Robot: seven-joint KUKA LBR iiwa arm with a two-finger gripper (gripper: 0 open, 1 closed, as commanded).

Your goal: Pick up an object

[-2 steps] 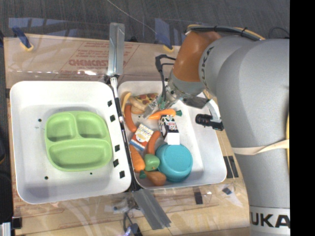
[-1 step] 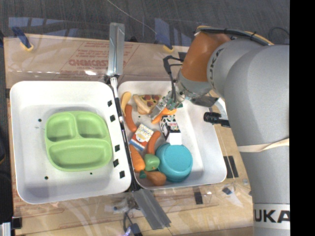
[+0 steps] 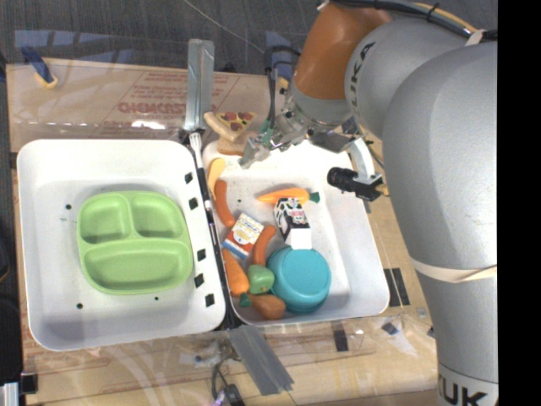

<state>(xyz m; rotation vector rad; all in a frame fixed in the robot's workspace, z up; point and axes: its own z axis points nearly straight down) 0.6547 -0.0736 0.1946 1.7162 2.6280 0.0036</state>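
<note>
The right bin (image 3: 359,252) holds a heap of toy food. In it lie a carrot (image 3: 283,195), a small black-and-white milk carton (image 3: 292,218), a little white and orange box (image 3: 243,231), a red sausage (image 3: 264,242) and a teal bowl (image 3: 301,278). A yellow banana (image 3: 215,172) and another sausage (image 3: 222,203) lie along the bin's left wall. My gripper (image 3: 256,149) hangs low over the bin's far left corner, just right of a pizza slice (image 3: 230,124) that rests at the back rim. I see nothing held in it.
The left bin (image 3: 38,227) holds a green divided plate (image 3: 133,242). An orange carrot (image 3: 235,274), a green piece (image 3: 259,280) and a brown piece (image 3: 269,306) crowd the right bin's near left corner. The arm's grey bulk (image 3: 431,142) covers the right side.
</note>
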